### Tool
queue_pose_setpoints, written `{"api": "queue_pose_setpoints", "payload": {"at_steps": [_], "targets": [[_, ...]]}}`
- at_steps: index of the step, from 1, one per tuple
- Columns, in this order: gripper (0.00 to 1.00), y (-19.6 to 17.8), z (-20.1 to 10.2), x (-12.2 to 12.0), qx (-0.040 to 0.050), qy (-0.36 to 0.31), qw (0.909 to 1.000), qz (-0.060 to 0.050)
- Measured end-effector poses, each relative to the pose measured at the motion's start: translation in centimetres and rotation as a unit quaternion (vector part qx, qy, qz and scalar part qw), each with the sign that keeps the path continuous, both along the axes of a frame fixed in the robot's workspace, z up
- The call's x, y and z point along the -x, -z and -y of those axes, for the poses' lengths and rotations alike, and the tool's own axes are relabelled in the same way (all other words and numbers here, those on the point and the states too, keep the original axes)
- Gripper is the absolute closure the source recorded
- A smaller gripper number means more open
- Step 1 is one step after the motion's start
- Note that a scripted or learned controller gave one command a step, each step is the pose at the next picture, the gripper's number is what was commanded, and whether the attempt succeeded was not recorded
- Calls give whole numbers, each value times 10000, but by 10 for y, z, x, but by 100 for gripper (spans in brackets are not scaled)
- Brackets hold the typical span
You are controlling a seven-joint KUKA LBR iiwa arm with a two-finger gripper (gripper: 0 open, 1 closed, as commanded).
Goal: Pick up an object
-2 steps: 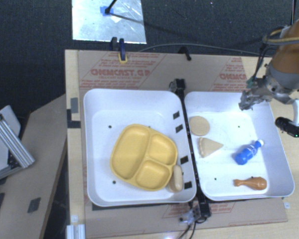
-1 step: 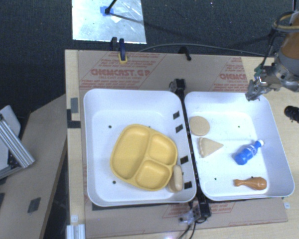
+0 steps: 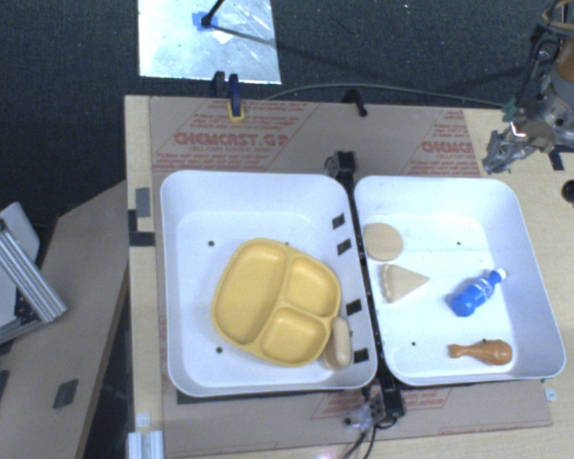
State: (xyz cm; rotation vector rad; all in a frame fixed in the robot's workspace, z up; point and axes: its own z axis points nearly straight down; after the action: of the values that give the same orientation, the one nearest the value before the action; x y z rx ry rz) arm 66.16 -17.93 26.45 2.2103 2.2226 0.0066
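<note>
We judge the pick not yet begun: nothing is lifted. The right bin (image 3: 531, 256) holds a blue bottle (image 3: 474, 293), a tan wedge (image 3: 403, 281), a round disc (image 3: 383, 241) and a drumstick (image 3: 481, 352), all lying flat. The gripper (image 3: 505, 147) hovers past that bin's far right corner; whether it is clenched we cannot tell.

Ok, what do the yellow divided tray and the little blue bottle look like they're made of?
Yellow divided tray: likely moulded plastic, matte to slightly satin, judging by its uniform colour and soft rounded compartment ridges. Blue bottle: probably glossy plastic, since its body shows a bright highlight; it has a white cap. It is too small to be sure.
</note>
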Motion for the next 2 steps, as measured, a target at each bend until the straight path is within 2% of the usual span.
{"api": "queue_pose_setpoints", "payload": {"at_steps": [1, 2], "targets": [[100, -4, -49, 28, -16, -11, 10000, -33], [100, 14, -96, 52, -20, -11, 10000, -47]]}}
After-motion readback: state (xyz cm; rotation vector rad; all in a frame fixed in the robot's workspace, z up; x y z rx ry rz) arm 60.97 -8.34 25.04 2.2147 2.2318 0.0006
